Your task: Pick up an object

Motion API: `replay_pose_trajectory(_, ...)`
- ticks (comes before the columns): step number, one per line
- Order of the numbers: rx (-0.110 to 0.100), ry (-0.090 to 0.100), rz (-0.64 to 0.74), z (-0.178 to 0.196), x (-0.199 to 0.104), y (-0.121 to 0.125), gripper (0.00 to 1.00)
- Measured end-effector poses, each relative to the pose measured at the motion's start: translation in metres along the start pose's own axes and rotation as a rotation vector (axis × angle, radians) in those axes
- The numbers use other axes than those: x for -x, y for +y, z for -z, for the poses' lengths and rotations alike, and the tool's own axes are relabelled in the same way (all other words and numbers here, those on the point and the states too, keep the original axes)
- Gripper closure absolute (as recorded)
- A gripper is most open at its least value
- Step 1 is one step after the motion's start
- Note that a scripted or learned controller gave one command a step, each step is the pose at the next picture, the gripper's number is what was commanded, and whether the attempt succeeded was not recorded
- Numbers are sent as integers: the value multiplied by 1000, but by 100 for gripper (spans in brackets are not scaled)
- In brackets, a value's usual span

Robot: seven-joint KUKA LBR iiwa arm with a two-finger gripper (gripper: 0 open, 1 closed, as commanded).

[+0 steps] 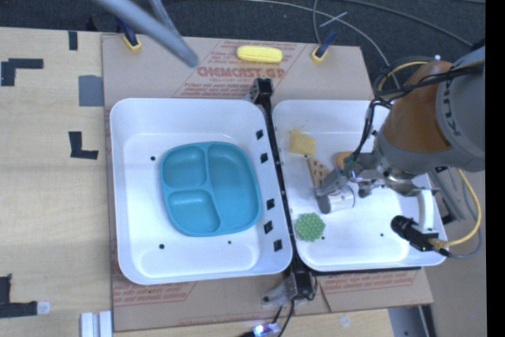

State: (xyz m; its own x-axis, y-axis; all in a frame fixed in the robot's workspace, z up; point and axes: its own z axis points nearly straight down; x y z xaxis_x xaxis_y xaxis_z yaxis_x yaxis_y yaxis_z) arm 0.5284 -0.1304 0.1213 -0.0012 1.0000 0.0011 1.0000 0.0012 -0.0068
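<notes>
Fingertips of the two-finger gripper (334, 192) are blurred against the bin floor, and I cannot tell from my feed whether they are spread or closed, or whether anything sits between them.

Working across from the left: the shallow white left bin (126, 170) carries a blue plastic divided tray (210, 187), lying flat near its middle. Behind the bins, on the brown cardboard sheet (229, 73), lies a yellow oblong object (259, 54). A row of black clips (267, 162) runs down the seam between the bins.

The shallow white right bin (355, 252) holds the candidates for picking. A green knobbly ball (309, 226) sits near the front left corner, just below and left of the gripper. A pale yellow block (301, 143) lies towards the back, and a thin brown perforated strip (317, 168) slants between that block and the gripper. A small white piece with a reddish end (344, 201) is right against the gripper's underside; contact is unclear to me.

The grey arm with its orange band (418, 122) hangs over the bin's right half, with dark cables (369, 130) looping beside it.
</notes>
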Motion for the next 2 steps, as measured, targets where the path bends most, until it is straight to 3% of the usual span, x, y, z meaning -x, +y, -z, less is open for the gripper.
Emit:
replay_pose_trajectory(1, 6, -2, 0, -38, -1, 0, 0)
replay_pose_trajectory(2, 7, -1, 1, -25, -1, 1, 100)
